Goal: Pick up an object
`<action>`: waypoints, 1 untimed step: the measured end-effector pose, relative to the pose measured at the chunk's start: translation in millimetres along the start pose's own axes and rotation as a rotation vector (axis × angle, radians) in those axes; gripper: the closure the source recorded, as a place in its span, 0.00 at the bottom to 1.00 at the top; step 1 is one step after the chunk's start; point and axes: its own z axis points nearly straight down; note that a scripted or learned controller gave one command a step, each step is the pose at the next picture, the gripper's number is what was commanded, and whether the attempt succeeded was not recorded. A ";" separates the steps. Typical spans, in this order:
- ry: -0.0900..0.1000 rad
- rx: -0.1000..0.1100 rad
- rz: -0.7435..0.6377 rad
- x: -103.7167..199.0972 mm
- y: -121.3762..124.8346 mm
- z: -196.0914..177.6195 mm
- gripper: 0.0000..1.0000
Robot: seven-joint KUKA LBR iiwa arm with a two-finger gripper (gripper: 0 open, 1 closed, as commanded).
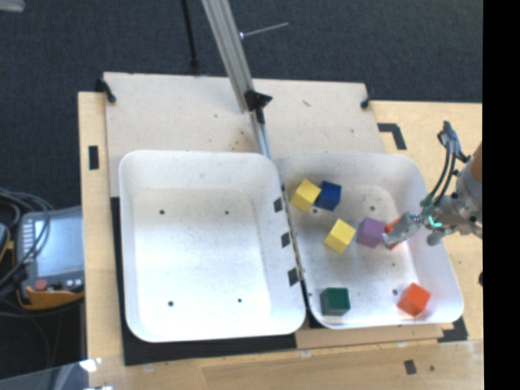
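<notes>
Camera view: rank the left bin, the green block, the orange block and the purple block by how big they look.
1. left bin, far the largest.
2. green block, orange block and purple block: all look about alike, so I won't rank them. The purple one is partly hidden by the gripper.

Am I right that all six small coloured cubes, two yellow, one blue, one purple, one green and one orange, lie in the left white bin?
Not quite: the camera view shows them in the right white bin, not the left. The counts hold: two yellow cubes, blue cube, purple cube, green cube, orange cube.
</notes>
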 end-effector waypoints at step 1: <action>-0.001 0.004 0.002 3.6 -5.0 44.5 0.00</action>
